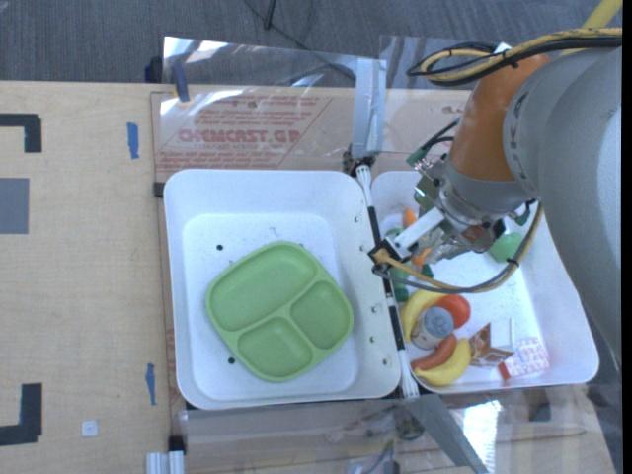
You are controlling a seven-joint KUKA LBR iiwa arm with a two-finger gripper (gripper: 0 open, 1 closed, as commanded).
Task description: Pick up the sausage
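From above, the wooden surface [79, 294] bears two shallow white bins side by side. The left bin [193, 215] holds a green three-compartment plate [279, 310], lying flat near its middle. The grey arm [563, 166], with its orange band [489, 126], reaches in from the right over the right bin [568, 349]. The tool [387, 257] sits low at the inner edge of the right bin, just beside the divider between the bins; whether it is wide, narrow or holding anything cannot be told, since the wrist and cables cover it. The sausage [437, 354], a reddish curved piece, lies toward the near end of the right bin, resting against a yellow banana [449, 368]. Just above it sit a red tomato-like item [452, 314] and another yellow item [420, 309]. A small red-and-white packet [523, 358] lies to their right.
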